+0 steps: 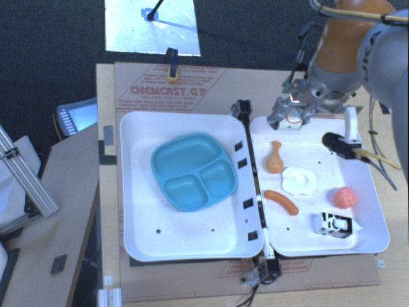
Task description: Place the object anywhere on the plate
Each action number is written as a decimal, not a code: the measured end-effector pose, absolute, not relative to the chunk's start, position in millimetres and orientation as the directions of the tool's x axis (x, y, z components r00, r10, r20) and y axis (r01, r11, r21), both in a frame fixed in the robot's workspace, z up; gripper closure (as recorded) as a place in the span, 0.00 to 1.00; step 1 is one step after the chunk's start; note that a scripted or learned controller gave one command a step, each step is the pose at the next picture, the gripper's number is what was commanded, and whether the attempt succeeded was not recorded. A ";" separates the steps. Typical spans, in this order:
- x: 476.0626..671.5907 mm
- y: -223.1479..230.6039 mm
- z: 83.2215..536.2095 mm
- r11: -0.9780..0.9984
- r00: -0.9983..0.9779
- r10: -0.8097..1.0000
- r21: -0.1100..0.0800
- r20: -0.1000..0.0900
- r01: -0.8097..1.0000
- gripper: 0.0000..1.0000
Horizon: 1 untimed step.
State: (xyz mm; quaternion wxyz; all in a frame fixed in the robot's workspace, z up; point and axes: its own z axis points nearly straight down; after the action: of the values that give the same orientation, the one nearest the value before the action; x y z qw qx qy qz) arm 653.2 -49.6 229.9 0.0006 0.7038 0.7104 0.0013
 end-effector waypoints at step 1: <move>656.5 8.4 237.1 0.010 -0.010 1.000 0.003 0.002 1.000 1.00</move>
State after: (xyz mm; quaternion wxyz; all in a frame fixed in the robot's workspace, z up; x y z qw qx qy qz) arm 656.5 8.4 237.1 0.0003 0.7034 0.7108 0.0015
